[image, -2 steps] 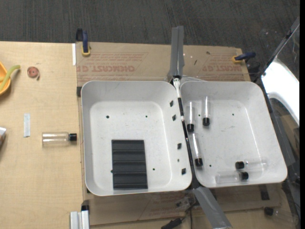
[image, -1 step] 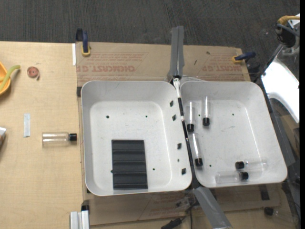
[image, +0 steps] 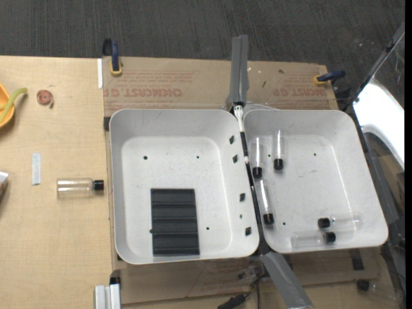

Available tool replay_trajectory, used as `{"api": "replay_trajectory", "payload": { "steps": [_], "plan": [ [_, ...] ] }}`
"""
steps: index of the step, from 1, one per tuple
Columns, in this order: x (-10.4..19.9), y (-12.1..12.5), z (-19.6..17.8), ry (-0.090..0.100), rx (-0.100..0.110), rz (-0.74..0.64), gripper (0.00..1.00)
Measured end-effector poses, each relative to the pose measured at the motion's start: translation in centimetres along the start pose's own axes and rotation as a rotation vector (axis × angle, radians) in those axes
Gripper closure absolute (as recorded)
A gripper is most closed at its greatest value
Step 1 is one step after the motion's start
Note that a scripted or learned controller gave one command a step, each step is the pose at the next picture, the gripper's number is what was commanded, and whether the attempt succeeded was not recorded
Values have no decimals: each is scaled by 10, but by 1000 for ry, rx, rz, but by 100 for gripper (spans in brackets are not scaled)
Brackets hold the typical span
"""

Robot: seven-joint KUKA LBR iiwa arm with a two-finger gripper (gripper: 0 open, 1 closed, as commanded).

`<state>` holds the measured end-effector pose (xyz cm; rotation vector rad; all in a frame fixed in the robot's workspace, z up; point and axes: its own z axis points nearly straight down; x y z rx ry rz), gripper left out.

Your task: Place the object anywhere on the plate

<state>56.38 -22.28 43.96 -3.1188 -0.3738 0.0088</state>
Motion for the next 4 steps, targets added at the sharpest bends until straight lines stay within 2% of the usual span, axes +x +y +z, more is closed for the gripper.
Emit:
{"api": "replay_trajectory", "payload": {
  "steps": [1, 2, 3, 4],
  "plan": [
    [75, -23, 0, 1, 0, 31, 0],
    [10, 2, -1, 1, 1, 38, 0],
    [80, -38, 0, 1, 0, 21, 0],
    [73, 18, 0, 1, 0, 38, 0]
  ]
}}
